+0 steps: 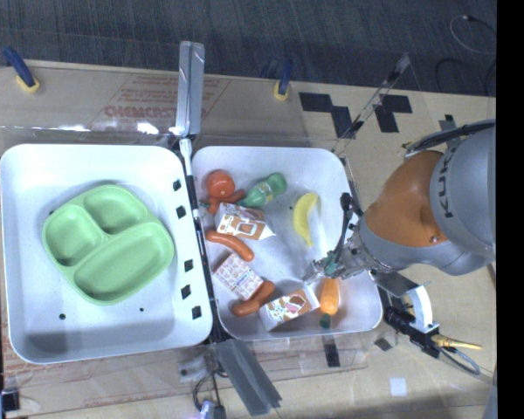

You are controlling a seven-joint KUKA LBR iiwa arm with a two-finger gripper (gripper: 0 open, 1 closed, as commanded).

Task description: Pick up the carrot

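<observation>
The tool (329,271) sits just above the carrot (329,298) in the right bin (271,157); its grip I cannot tell. The carrot looks unlifted.

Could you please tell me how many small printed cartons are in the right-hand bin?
3. One carton lies near the bin's middle left, a second sits below it, and a third lies by the front wall beside the carrot. Others may be hidden.
</observation>
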